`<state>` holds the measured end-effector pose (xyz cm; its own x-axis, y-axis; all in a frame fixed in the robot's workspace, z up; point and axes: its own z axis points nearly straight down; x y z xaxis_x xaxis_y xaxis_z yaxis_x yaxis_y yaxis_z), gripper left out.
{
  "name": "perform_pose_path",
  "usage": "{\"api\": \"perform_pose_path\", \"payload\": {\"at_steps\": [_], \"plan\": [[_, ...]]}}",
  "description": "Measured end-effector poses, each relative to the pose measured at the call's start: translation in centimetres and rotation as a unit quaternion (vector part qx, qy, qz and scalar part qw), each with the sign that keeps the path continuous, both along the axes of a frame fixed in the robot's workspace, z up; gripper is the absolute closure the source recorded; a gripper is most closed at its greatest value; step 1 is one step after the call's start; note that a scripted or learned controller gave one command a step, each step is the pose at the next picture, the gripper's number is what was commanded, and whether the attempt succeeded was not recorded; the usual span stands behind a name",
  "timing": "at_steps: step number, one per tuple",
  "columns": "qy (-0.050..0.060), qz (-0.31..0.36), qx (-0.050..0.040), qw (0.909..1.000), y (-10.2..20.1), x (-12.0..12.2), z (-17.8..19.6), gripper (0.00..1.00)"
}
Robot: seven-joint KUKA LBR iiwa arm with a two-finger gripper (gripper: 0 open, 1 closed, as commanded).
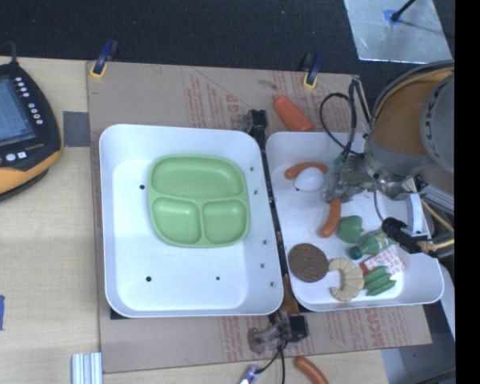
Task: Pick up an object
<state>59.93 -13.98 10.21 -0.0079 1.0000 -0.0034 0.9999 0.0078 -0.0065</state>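
The end effector (342, 184) – grip state impossible to tell – hovers beside the slim orange sausage (331, 217); crowded neighbouring toys could deflect it.

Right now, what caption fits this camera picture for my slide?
Robot gripper reaches into the right bin of toy food; green plate waits.

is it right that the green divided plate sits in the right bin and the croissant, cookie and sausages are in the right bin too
Not quite. The camera view shows the green divided plate in the left bin, not the right one. The rest holds: the croissant, the cookie and the sausages lie in the right bin, where the arm reaches in.
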Motion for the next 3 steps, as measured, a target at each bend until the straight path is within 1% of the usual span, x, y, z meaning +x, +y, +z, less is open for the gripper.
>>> {"api": "perform_pose_path", "payload": {"at_steps": [1,2,3], "plan": [[-0.002,-0.002,0.0017,1.0,-0.5,5.4,-0.9,1.0],[-0.003,-0.002,0.0019,1.0,0.8,5.7,1.4,1.0],[-0.002,-0.002,0.0024,1.0,8.0,3.9,9.0,1.0]]}}
